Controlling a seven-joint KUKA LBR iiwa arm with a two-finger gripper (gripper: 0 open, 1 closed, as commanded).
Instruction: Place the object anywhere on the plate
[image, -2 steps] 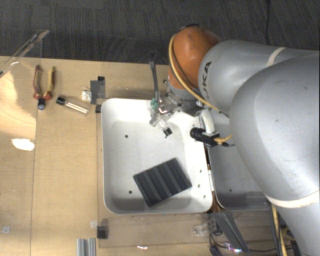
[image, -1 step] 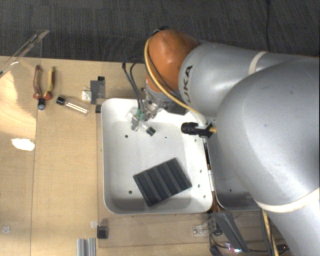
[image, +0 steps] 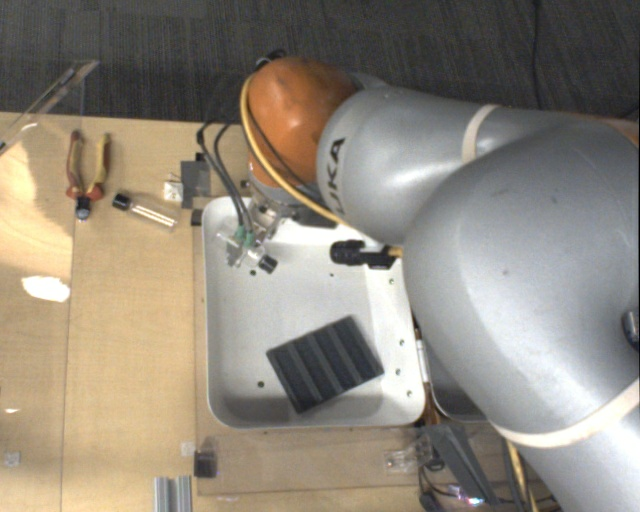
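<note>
While pliers (image: 86, 172) lie outside, the arm (image: 480, 230) overhangs the bin (image: 225, 400).

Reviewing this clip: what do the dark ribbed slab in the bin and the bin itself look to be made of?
Ribbed slab: likely rubber or matte plastic, dark grey, dull, with parallel moulded grooves. White bin: probably smooth plastic, with a soft sheen and rounded corners; painted metal can't be ruled out.

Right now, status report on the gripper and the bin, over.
Gripper low over white bin's far corner. Ridged black block lying flat near front. Arm covers right side.
</note>
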